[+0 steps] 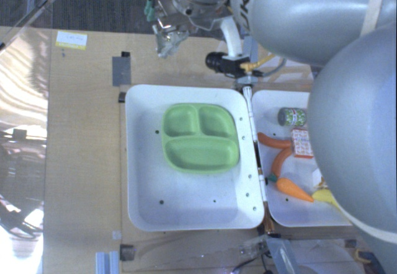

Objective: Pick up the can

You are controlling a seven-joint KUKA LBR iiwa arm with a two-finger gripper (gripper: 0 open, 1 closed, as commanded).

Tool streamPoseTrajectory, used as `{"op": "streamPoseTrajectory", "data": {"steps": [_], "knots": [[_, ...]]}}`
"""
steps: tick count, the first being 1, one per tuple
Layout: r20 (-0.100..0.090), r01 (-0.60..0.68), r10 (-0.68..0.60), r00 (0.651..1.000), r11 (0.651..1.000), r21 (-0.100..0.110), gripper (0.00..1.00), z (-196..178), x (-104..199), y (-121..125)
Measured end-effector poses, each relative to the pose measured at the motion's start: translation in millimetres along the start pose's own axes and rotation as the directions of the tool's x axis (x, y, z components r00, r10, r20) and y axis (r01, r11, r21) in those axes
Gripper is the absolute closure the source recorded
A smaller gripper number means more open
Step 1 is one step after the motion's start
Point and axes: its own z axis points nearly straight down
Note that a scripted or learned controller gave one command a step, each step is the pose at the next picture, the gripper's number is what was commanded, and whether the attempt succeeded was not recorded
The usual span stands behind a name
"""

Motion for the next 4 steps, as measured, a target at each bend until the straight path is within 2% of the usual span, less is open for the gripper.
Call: {"op": "streamPoseTrajectory", "data": {"steps": [1,2,3,4], "knots": [[0.000,-0.201,0.201,0.980,0.980,0.001,1.00,-12.2,-14.3,-5.6],[-0.003,0.251,-0.251,0.968,0.968,0.006,1.00,84.9,-34.9,-34.6],[-0.003,0.589,-0.589,0.808,0.808,0.003,1.00,102.1,-86.3,-70.8],[-0.002,0.133,-0.133,0.991,0.991,0.007,1.00,140.4,4.7,-58.1]]}}
